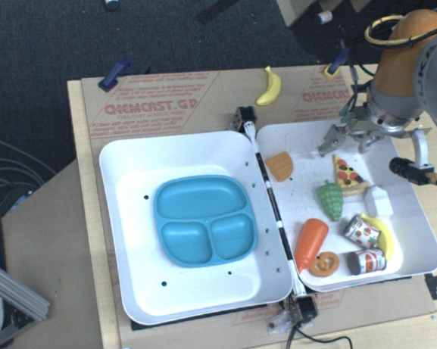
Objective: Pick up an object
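Several toys crowded the right bin (419,255); the end effector (346,137), spread wide at twelve o'clock above the pizza slice (347,174), risked closing on nothing.

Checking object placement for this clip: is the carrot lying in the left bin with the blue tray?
No, the carrot lies in the right bin, near the divider, while the blue tray sits in the left bin.

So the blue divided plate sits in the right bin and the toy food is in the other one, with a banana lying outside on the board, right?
Not quite. The camera view shows the blue divided plate in the left bin; the toy food, such as the carrot and pizza slice, is in the right bin. The banana does lie outside on the board.
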You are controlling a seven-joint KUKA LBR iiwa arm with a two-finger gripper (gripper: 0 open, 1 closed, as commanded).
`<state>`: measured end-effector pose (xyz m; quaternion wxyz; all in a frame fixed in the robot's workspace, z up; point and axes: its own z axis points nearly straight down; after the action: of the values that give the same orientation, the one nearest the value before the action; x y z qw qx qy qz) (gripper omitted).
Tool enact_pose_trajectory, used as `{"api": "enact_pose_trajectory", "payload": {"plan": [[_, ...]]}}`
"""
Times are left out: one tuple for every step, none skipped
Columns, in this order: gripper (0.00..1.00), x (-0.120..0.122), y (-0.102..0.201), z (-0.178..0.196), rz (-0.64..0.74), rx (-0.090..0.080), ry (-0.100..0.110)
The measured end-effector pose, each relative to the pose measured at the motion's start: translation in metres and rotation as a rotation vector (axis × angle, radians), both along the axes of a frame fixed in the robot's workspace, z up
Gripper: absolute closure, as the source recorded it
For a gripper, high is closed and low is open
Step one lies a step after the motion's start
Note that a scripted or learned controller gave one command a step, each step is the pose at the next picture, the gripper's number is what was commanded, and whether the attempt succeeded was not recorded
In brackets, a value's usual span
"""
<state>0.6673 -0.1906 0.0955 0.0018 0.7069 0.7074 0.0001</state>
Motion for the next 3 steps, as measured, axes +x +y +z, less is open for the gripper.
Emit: {"api": "enact_pose_trajectory", "payload": {"plan": [[0.00, -0.001, -0.003, -0.011, -0.001, 0.002, 0.004], [0.00, -0.001, 0.045, -0.011, 0.000, 0.004, 0.005], [0.00, -0.001, 0.033, -0.011, -0.001, 0.002, 0.002]]}}
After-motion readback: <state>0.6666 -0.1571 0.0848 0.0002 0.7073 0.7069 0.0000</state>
